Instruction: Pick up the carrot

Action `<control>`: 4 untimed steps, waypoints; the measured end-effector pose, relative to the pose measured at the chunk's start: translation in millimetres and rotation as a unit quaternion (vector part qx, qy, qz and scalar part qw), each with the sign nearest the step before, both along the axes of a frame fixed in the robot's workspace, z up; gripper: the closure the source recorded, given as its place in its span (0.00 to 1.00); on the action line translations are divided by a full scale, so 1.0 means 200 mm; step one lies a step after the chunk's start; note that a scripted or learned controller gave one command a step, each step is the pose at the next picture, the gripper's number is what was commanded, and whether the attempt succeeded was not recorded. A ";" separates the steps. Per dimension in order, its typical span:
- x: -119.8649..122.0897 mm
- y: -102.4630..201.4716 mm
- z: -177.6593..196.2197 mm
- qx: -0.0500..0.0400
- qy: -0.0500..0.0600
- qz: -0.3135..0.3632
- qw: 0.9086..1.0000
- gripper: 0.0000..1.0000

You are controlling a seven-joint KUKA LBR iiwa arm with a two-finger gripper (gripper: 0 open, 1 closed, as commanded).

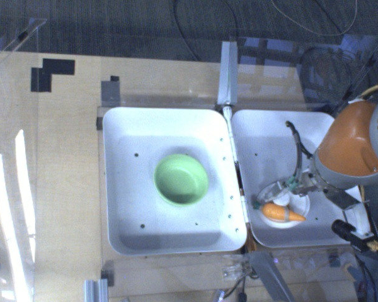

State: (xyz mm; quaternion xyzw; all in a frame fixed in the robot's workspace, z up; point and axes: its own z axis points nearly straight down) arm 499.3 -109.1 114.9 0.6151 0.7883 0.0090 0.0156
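Pale wood makes up the bench (63, 187), which bears two shallow white bins side by side, with dark carpet and loose black cables (205, 17) beyond its far edge. A metal post (229, 74) stands upright at the far end of the seam between the bins, and black tape marks (50, 73) sit on the wood toward the far left corner.

The left bin (129, 225) holds a light green bowl (181, 179), upright and near the bin's middle, well apart from every wall.

In the right bin (264, 137), the carrot (279, 214) lies on its side near the front wall, orange with its narrow tip pointing right. It rests on a small white plate (283, 222) or disc, whose rim shows just below it.

The arm (353, 146) comes in from the right, its orange band large over the bin's right side. The gripper (283, 190) hangs low over the bin, just behind and above the carrot, close to it. Its metal parts and a greenish piece blur together there, so whether its fingers are spread or closed cannot be told, nor whether they touch the carrot. No part of the carrot shows between them; it lies flat on the plate.
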 end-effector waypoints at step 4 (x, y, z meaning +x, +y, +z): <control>-0.05 0.16 0.36 -0.002 0.012 0.176 0.984 0.00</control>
